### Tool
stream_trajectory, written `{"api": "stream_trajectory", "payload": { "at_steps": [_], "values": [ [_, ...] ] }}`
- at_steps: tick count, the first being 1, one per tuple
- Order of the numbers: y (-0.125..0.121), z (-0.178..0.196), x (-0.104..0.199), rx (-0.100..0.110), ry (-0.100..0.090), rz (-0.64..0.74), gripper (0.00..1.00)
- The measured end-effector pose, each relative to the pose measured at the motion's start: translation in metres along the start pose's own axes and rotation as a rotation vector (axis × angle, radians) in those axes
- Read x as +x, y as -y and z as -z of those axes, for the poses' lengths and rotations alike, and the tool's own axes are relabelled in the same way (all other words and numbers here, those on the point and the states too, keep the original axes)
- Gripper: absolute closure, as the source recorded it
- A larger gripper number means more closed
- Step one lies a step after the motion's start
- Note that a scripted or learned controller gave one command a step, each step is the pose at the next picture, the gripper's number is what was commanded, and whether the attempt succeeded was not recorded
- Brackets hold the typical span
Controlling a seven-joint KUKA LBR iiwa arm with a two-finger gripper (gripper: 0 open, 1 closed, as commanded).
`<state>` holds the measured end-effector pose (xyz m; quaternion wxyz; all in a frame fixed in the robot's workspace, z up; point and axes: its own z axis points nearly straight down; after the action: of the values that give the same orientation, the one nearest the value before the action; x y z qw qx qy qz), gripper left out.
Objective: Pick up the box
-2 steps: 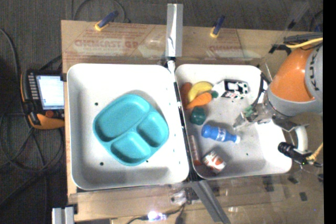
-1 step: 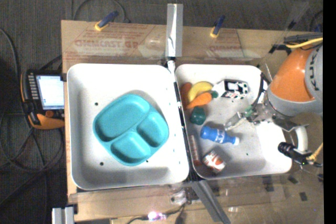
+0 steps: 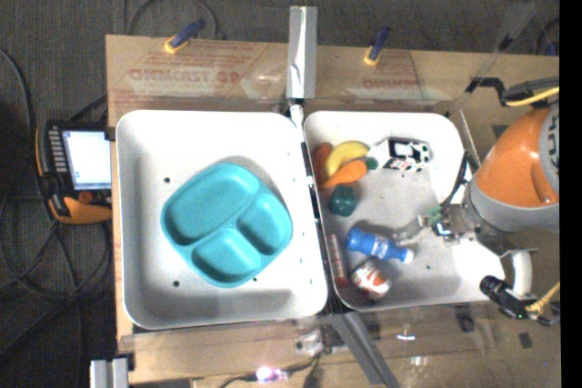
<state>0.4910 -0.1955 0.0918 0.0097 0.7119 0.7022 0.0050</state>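
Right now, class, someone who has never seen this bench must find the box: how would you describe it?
Find the right-hand white bin. In its far corner, beyond the banana, lies the box. It is the one black-and-white, flat-sided item among rounded, coloured ones.

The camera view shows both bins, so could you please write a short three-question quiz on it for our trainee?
1. True or false: the blue divided tray lies in the left bin.
2. Which item lies beside the banana in the right bin?
A) orange carrot-like piece
B) a spoon
C) a sponge
3. Fill in: the blue bottle lies just to the ____ of the end effector in this view.

Key: 1 true; 2 A; 3 left.
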Motion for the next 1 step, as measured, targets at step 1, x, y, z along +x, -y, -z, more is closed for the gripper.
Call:
{"api": "stream_trajectory", "payload": {
  "at_steps": [1],
  "values": [
    [0.002,-0.0001,0.0308,0.001,0.005,-0.388,0.0]
  ]
}}
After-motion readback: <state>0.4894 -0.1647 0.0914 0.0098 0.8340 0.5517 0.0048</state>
